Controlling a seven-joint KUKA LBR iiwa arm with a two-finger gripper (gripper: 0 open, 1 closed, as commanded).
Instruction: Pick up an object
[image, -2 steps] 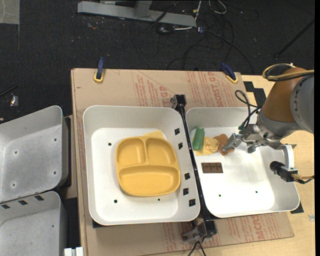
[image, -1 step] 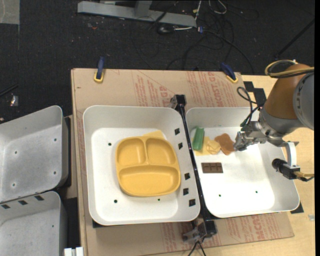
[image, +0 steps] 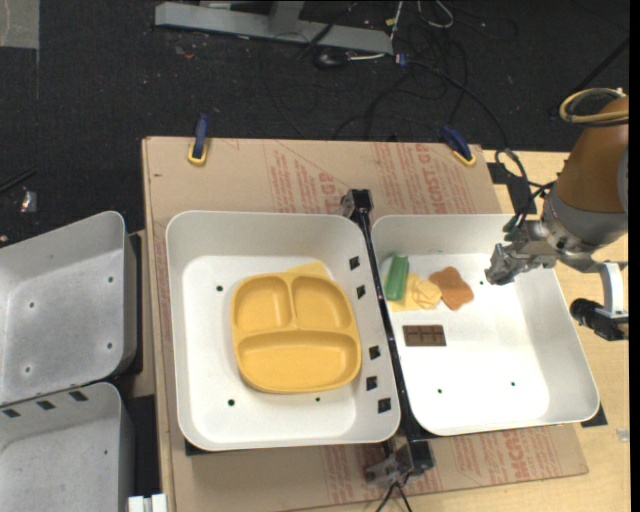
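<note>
From my remote station nothing is picked up: my end effector (image: 497, 272), grip state I cannot tell, hovers in the right bin (image: 560, 400) near 4 loose items, nearest the orange piece (image: 456, 288), so the grasp remains.

Bright even overhead light, soft shadows, sharp

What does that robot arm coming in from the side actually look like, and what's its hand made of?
The arm is a thick, rounded tube: an orange band on top, grey below it. At its end sits a small dark grey hand that looks like metal, blocky and mechanical. Black cables run along the bench beside it. No writing or markings are readable on it from this view.
</note>
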